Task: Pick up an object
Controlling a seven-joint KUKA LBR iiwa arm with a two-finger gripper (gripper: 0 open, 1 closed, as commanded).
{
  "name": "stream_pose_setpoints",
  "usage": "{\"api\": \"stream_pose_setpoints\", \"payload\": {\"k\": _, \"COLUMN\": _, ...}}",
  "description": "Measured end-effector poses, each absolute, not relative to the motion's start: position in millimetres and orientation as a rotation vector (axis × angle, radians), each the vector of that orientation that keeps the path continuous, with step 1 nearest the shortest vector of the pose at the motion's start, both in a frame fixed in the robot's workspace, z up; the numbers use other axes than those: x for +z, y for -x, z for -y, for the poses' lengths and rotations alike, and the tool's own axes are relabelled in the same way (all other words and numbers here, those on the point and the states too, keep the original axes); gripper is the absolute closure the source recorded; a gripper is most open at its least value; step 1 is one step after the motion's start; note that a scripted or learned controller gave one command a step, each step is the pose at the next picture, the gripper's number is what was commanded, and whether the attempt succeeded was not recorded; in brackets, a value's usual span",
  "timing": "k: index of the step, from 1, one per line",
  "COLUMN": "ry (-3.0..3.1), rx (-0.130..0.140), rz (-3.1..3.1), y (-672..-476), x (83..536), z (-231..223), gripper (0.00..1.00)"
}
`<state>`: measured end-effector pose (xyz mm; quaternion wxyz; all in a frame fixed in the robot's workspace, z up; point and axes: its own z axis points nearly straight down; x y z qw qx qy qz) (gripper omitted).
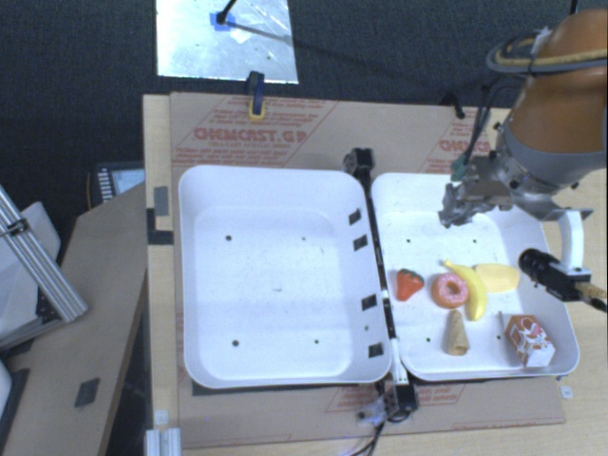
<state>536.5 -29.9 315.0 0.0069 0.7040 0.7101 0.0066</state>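
The grey and orange arm (556,93) is reaching in from three o'clock, and its claw (456,212) is hanging over the upper part of the right bin (418,193), at about twelve o'clock from the cluster of toy food lying below it. Whether the claw's fingers are apart or together cannot be told from this slanted view, since they are showing as one dark blurred mass; nothing is visibly sitting between them. The things to pick are all lying in the lower half of the right bin: a red strawberry (408,284) is sitting near the bin's nine o'clock wall, a glazed donut (450,291) is lying just beside it at three o'clock, and a yellow banana (471,289) is curving along the donut's far side, touching or nearly touching it. A pale yellow lemon-like piece (498,276) is resting just beside the banana at two o'clock. An ice cream cone (457,333) is lying at six o'clock from the donut, and a small red and white cake slice (528,339) is sitting near the bin's five o'clock corner. The left bin (275,274) is lying alongside on the counter (161,255), joined to the right one by a black clipped divider (372,255).
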Motion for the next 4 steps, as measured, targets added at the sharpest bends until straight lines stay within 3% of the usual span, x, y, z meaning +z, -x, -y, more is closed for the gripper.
{"api": "stream_pose_setpoints", "payload": {"k": 1, "ry": -2.219, "rx": -0.007, "rz": -2.234, "y": -511.7, "x": 219, "z": -7, "gripper": 1.00}}
{"api": "stream_pose_setpoints", "payload": {"k": 2, "ry": -2.205, "rx": 0.017, "rz": -2.215, "y": -632.5, "x": 307, "z": 30, "gripper": 1.00}}
{"api": "stream_pose_setpoints", "payload": {"k": 3, "ry": -2.214, "rx": 0.003, "rz": -2.230, "y": -565.2, "x": 315, "z": 3, "gripper": 1.00}}
{"api": "stream_pose_setpoints", "payload": {"k": 4, "ry": -2.232, "rx": -0.016, "rz": -2.224, "y": -543.8, "x": 177, "z": 44, "gripper": 1.00}}
